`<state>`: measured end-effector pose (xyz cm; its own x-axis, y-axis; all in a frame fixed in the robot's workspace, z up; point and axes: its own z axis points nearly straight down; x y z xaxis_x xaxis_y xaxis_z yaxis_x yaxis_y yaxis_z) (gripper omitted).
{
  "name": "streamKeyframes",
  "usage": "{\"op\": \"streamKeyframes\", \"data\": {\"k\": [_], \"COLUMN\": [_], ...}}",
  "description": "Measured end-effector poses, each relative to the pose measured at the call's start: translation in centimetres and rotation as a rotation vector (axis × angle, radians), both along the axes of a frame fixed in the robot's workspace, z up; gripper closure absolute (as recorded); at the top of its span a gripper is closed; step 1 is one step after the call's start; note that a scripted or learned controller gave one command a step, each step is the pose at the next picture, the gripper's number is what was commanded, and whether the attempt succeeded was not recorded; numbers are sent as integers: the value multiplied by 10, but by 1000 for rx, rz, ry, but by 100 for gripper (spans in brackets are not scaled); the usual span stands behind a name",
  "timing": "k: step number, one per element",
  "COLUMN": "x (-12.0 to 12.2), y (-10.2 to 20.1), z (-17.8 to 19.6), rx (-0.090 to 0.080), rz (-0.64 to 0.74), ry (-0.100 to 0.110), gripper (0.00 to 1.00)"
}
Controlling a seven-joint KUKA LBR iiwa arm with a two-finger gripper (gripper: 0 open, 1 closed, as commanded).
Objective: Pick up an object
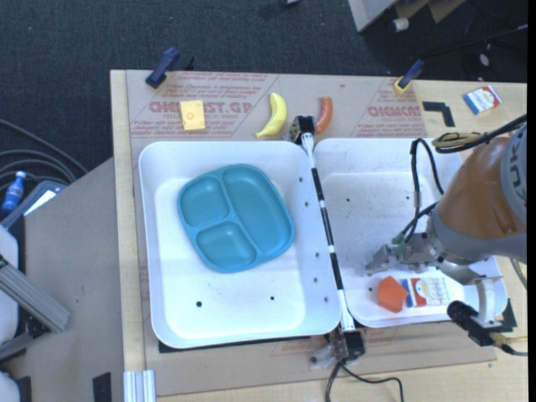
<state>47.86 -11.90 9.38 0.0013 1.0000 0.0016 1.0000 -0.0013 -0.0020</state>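
An orange-red lump (389,294) lies near the front edge of the right bin (360,174). A flat white packet with red and blue print (429,291) lies beside it on its right. My gripper (383,260) hangs low in the right bin, just above and behind the orange-red lump, at the end of the grey arm with the orange band (481,195). I see nothing held in it. A blue divided plate (235,217) lies in the left bin (167,291).
Behind the bins on the cardboard lie a yellow toy banana (272,115), an orange curved piece (323,114) and a yellow block (192,115). A black divider rail (322,224) runs between the bins. Cables (423,182) loop off the arm over the right bin.
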Motion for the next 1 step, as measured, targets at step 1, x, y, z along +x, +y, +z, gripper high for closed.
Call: {"op": "streamKeyframes", "data": {"k": [1], "x": [0], "y": [0], "z": [10], "rx": [0], "rz": [0], "ry": [0], "gripper": [100]}}
